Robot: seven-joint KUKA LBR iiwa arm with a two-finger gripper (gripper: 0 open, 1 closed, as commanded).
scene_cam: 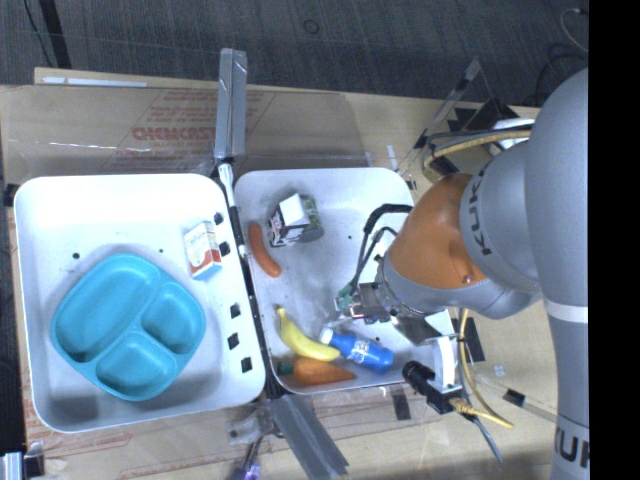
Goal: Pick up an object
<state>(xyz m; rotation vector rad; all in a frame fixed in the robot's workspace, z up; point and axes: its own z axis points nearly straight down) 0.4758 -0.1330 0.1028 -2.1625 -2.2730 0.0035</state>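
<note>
Two white bins sit side by side on the bench. From the camera view, the left bin (60, 218) holds a blue divided plate (128, 325) and a small orange-and-white carton (203, 249) near its right wall. The right bin (330, 183) holds a small dark carton (293, 218), a hot dog (264, 251), a banana (303, 338), a carrot (318, 372) and a blue bottle (360, 350). The banana, carrot and bottle lie close together at the bin's near edge. The gripper (358, 303) hangs low in the right bin, just above the bottle's white cap; the wrist hides its tips, so I cannot tell how it is set.
</note>
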